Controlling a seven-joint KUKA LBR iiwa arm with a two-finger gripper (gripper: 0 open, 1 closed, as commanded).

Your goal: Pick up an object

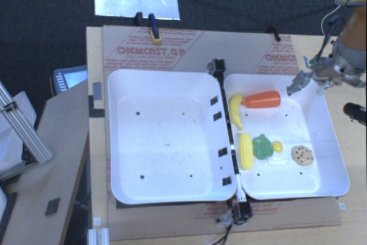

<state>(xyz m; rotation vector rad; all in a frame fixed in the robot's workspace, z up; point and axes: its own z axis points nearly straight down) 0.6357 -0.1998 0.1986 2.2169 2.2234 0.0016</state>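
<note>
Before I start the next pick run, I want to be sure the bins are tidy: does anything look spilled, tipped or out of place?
Nothing stands out. The banana, carrot, corn, broccoli, fried egg and cookie all lie inside the right bin. The gripper hangs over its far right corner.

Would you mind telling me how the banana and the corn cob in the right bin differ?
The banana is curved and smooth; the corn cob is straight and ridged. The banana lies farther back, touching the carrot; the corn cob lies nearer, beside the broccoli. Both are yellow and lie along the bin's left wall.
</note>
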